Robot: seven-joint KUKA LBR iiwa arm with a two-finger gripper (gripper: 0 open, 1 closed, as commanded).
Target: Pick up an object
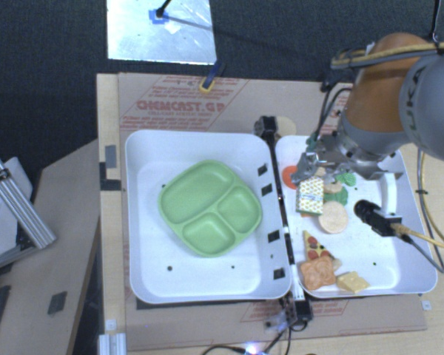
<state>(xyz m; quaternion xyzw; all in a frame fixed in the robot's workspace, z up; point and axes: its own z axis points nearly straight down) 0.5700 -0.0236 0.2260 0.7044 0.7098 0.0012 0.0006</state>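
Observation:
My gripper [311, 170] hangs over the upper left part of the right bin [399, 261], under the grey arm with its orange band. Right below it lies a yellow-white patterned packet [311, 196]. A round tan cracker [333, 217] rests beside that packet, with a green item [336, 191] just above it. An orange disc [291, 175] lies at the bin's left wall. Near the front of the bin are a pizza slice toy [315, 245], an orange-brown piece [317, 273] and a yellow cheese wedge [352, 282]. The arm hides how the fingers stand.
The left bin [148, 265] holds a green divided plate [210, 208]. A black camera-like part [371, 214] with a yellow cable sticks out over the right bin. A shiny metal sheet [161, 19] lies behind the bins on the dark floor.

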